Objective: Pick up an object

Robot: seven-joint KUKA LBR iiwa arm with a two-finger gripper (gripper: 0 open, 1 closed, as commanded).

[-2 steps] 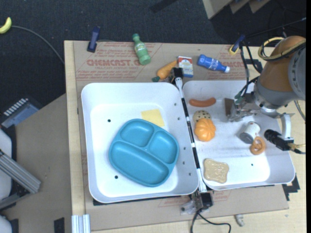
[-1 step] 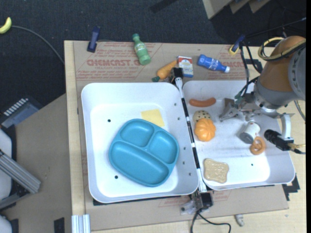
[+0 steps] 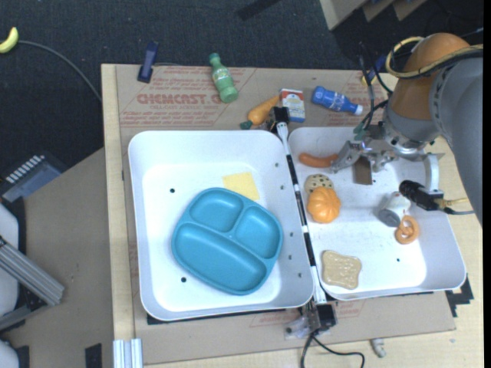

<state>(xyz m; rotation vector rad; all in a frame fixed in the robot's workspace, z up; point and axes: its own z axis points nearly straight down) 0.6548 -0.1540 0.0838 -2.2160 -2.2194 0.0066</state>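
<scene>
A: Looking from the near edge of the right bin [image 3: 433, 263], which object would you choose?

B: Nearest is the toast slice [image 3: 341, 270], flat on the floor of the bin. A flat thing is difficult to pinch, so I would leave it. A little further are the orange fruit [image 3: 323, 205] by the middle wall and the pretzel [image 3: 406, 229] on the right side. The cookie [image 3: 317, 182] is touching the fruit from behind.

A: And the gripper [image 3: 362, 165]?

B: It hangs over the far part of this bin. I cannot tell whether it is open or closed, because the wrist covers it from this angle. I see nothing held in it.

A: So what is the closest target?

B: The sausage [image 3: 316, 159], I think. It lies just beside the gripper, to the left, near the far wall, apart from the cookie.

A: How should the pick be done well?

B: Come down over the middle of the sausage and close across its thin width, not along its length. It is round and may roll, so go low before closing. Also keep away from the wall, which is near.

A: And the left bin [image 3: 153, 182]?

B: It has the blue plate [image 3: 226, 240], well apart from the arm. I would not go there.
</scene>
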